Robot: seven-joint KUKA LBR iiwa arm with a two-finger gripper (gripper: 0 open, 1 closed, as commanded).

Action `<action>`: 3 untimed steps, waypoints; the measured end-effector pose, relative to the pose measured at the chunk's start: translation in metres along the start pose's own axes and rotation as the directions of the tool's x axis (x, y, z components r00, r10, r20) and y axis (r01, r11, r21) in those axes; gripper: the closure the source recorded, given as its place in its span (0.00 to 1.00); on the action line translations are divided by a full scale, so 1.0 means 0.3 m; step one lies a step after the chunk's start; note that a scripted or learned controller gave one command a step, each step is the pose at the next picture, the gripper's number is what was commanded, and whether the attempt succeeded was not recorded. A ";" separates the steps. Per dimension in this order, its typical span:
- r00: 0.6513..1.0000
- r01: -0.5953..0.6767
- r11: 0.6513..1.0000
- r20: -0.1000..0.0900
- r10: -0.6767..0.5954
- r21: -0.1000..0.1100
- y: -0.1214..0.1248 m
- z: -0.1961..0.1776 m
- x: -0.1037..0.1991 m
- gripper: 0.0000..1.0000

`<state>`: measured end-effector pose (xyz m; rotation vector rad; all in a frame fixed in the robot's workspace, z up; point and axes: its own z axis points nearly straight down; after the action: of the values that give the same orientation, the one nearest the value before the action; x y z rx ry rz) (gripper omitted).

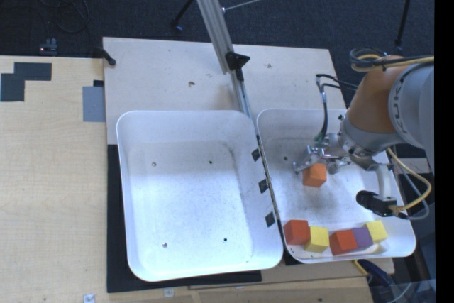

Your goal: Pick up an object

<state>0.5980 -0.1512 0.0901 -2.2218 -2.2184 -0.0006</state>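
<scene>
Two white bins (142, 152) rest on pale bench (50, 174); claw (317, 165) seemingly clamps orange block (315, 175).

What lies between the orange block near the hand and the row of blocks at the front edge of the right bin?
Nothing: in the camera view, bare white bin floor separates the orange block from the row of blocks.

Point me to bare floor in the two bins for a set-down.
The left bin has the most open floor, wall to wall. In the right bin, the far end near the divider is bare, as is a strip between the orange block and the front row. Crowded: the front wall, where red, yellow, red, purple and yellow blocks line up, and around the gripper.
</scene>
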 end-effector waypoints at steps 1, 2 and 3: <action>1.000 0.002 1.000 0.002 -0.002 -0.002 -0.121 -0.007 0.144 0.00; 1.000 -0.007 1.000 0.000 0.007 -0.002 -0.119 -0.039 0.134 1.00; 1.000 -0.009 1.000 0.000 0.009 -0.002 -0.119 -0.037 0.133 0.00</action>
<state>0.5623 -0.1113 0.1014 -2.2326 -2.2098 -0.0023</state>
